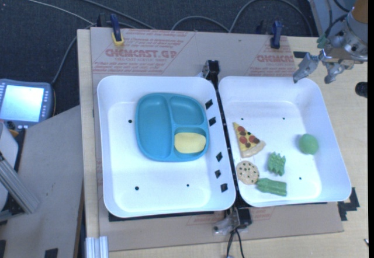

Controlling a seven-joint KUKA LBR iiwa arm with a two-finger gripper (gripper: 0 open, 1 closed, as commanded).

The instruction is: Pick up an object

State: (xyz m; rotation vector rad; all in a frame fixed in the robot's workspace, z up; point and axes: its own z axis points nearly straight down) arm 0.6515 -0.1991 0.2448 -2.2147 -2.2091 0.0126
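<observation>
Gripper [316, 69] spread wide, nothing between fingers, hovering over far right corner of right bin [304, 99]. Task barely begun: no object lifted. Candidates lie in right bin: pizza slice toy [248, 139] near its left wall, cookie [248, 173] just below pizza, green ball [308, 143] toward right wall. Left: descend, grasp, lift.

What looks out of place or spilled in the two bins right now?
Nothing stands out. The blue tray lies flat in the left bin with a yellow piece in one compartment; the toy foods sit apart in the right bin.
</observation>
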